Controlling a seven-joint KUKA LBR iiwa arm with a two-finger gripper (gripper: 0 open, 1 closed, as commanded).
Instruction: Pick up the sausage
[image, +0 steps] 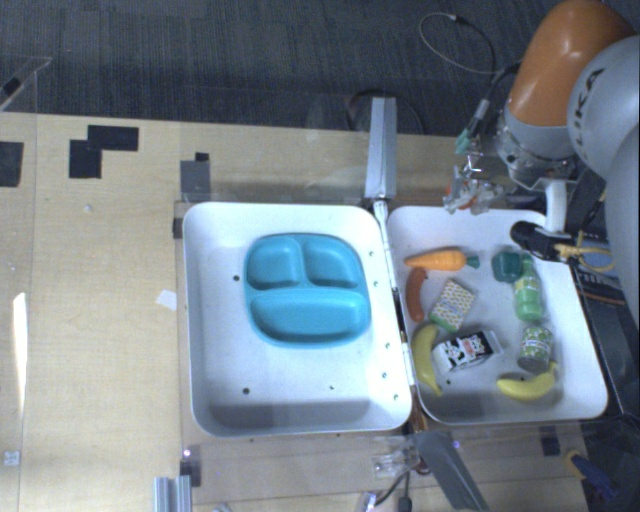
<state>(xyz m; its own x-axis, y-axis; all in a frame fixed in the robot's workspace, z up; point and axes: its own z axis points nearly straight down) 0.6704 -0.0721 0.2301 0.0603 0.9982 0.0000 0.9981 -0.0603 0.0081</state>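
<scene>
In the camera view, the sausage (415, 294) lies in the right bin (592, 380), close against its left wall, just under the carrot (437, 261). The hand (468, 190) hovers above that bin's far edge, holding nothing; its spread cannot be told. A good approach would descend over the sausage, closing across its narrow width, clear of carrot and wall. No writing is legible.

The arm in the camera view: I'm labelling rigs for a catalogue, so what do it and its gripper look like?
The arm is grey and rounded, with a wide orange band above the wrist and dark lettering on its side. Thin cables run along the wrist. The gripper is small, pale metal, with a spot of green on it.
</scene>
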